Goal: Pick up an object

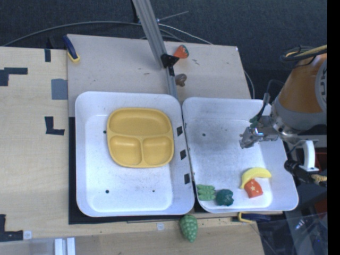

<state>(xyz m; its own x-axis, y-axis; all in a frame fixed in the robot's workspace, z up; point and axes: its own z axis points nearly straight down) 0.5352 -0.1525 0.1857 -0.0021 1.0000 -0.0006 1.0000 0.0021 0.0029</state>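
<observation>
Wooden surface [122, 57] on a dark floor, carrying two white bins side by side; a metal pole [150, 25] rises behind them. Left bin [85, 158] holds a yellow tray [141, 137]. Gripper [248, 138] hovers over the right bin [212, 142]; whether it is wide or narrow cannot be told. Banana [256, 174], red toy [254, 188] and two green toys [215, 194] lie near the front rim, apart from the gripper. Grapes [188, 227] lie outside
</observation>
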